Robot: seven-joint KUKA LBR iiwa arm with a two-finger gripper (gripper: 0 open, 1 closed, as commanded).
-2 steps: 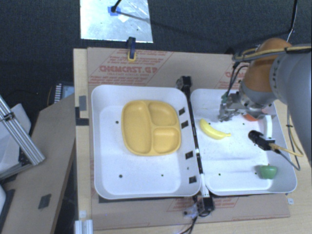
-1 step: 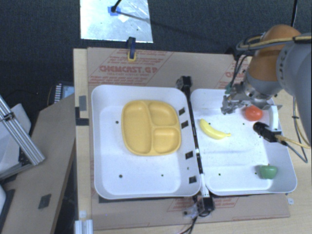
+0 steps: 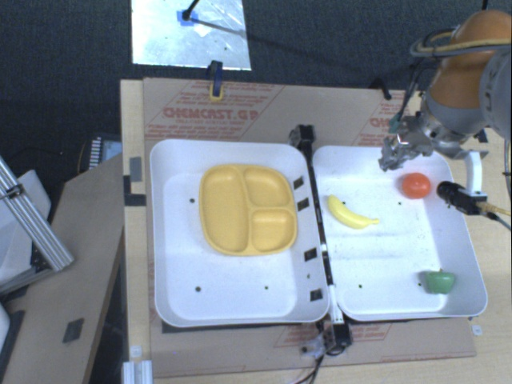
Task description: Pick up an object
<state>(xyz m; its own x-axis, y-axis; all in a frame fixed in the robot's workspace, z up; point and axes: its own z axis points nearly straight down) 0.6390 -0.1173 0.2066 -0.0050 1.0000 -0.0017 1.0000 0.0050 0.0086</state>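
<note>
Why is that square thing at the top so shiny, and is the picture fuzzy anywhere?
In the camera view, the silvery sheet at the top bounces light back, so it glares pale; the white bins look bright and evenly lit, with only soft shadows under the banana and orange ball; the whole view is slightly grainy, and the hand looks a bit blurred.

Arm (image 3: 472, 62) cut off at right edge; hand (image 3: 392, 157) fingers blurred.
</note>
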